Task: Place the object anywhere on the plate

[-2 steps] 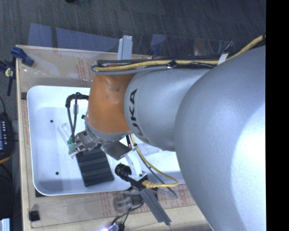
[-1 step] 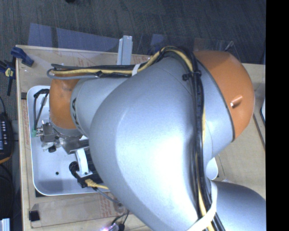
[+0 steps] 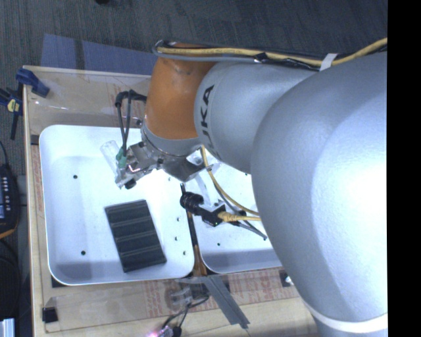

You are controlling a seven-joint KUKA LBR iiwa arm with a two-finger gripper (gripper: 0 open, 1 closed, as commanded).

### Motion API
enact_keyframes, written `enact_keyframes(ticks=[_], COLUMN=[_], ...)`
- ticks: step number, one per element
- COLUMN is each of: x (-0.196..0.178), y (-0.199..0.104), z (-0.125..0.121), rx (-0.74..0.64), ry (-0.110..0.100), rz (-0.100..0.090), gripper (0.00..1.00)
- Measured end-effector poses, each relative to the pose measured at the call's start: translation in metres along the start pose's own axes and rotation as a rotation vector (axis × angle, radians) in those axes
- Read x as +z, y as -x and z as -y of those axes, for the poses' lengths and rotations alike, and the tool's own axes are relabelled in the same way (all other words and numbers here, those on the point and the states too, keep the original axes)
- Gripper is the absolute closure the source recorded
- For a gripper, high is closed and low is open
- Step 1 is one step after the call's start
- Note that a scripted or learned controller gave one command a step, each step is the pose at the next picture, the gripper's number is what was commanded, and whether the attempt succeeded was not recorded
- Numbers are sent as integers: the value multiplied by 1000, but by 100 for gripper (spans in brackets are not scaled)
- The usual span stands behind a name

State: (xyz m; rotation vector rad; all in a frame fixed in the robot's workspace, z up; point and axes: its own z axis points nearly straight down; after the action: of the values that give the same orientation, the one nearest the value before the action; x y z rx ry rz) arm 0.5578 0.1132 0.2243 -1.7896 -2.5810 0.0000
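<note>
I see the gripper (image 3: 125, 168) hovering over the left bin (image 3: 59, 197) — whether it grips anything, I cannot tell. The dark ridged plate (image 3: 135, 235) lies just below it. Placement probably comes next — lowering over the plate.

A light wooden bench (image 3: 85, 105) stands on dark grey carpet floor (image 3: 197, 20), with a blue clamp (image 3: 29, 80) at its upper left corner and even light overall.
</note>
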Motion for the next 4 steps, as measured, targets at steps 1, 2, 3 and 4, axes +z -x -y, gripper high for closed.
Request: enact_keyframes(ticks=[1,2,3,4], x=[124,132,130,129], y=[-23,34,-13,-67], z=[-79,-83,-43,-26], rx=[315,38,143,390], ry=[-5,-8,2,4], rz=[-1,-3,0,-2], gripper=[100,100,100,100])
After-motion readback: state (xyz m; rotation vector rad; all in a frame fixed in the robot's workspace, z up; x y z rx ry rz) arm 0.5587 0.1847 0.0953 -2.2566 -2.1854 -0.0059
